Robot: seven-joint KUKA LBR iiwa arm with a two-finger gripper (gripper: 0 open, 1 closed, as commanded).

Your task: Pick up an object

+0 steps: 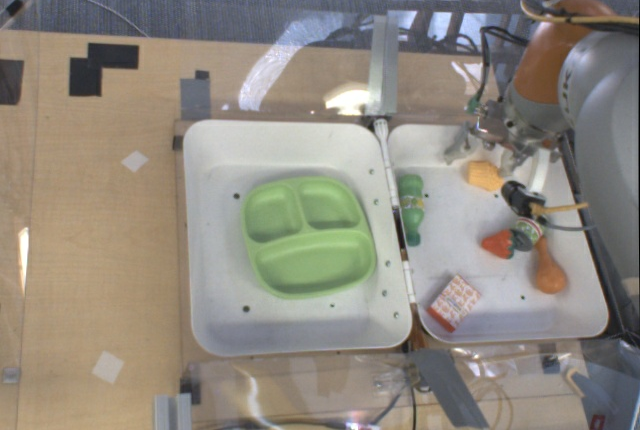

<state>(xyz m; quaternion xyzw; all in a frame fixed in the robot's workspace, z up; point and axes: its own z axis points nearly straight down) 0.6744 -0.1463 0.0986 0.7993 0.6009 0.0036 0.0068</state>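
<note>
- Two shallow white bins sit side by side on the counter [90, 248], a pale wood-toned top with black tape patches at far left and small pale squares stuck to it.
- Beyond the counter's far edge, grey ribbed flooring with a bright patch of glare; thin cables trail across it at upper left.
- A clear sheet edge and metal brackets frame the bins; a metal upright rises at the far end of the divider between them.
- Left bin [215, 318]: holds a green divided plate [308, 236], three compartments, lying flat near the middle.
- Right bin [585, 313]: green bottle-shaped toy [410, 208] lying against the divider wall; yellow wedge [485, 176] near the far side; red-and-green piece [508, 242] mid-bin; orange pear-shaped object [547, 270] just beside it toward the right wall; red-and-white patterned packet [454, 301] near the front edge.
- Arm enters from the right, orange band above the wrist, over the far right corner of the right bin.
- Gripper [510, 143] hangs just above the yellow wedge; whether it is apart or together, cannot tell from here. Nothing visibly held.
- Cables loop off the wrist and cross above the red-and-green piece.
</note>
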